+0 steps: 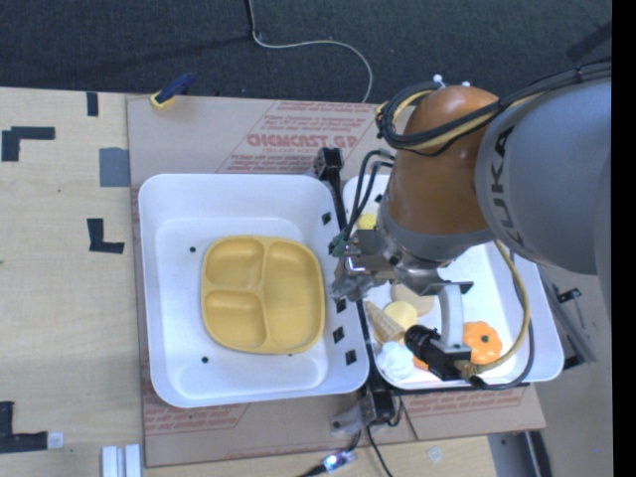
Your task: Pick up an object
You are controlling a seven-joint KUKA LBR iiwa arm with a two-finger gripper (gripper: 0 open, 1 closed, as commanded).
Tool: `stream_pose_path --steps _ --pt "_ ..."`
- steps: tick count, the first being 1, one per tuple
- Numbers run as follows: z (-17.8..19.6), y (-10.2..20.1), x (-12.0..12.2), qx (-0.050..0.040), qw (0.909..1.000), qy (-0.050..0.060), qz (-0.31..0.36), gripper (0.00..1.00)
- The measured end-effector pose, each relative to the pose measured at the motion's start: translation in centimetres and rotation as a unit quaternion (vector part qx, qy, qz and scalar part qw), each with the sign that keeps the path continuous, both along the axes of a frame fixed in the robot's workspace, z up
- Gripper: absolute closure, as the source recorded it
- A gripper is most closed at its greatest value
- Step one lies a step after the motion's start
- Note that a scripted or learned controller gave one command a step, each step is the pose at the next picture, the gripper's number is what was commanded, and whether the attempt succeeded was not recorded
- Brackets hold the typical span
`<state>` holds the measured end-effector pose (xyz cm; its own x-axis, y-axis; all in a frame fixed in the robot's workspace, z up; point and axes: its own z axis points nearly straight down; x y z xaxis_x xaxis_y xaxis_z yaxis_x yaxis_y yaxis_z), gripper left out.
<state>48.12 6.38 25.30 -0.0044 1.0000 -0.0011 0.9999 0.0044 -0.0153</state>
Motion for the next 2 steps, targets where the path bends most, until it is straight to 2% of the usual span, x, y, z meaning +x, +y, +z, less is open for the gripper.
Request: stream_pose_path --steps 1,2 --pt "8.6 -7.4 0.3 -0.0006 0.9999 -0.011 -0.005 1.00" --pt "4.1 -6.2 2.1 0.0002 1.0000 -0.006 -0.002 1.00"
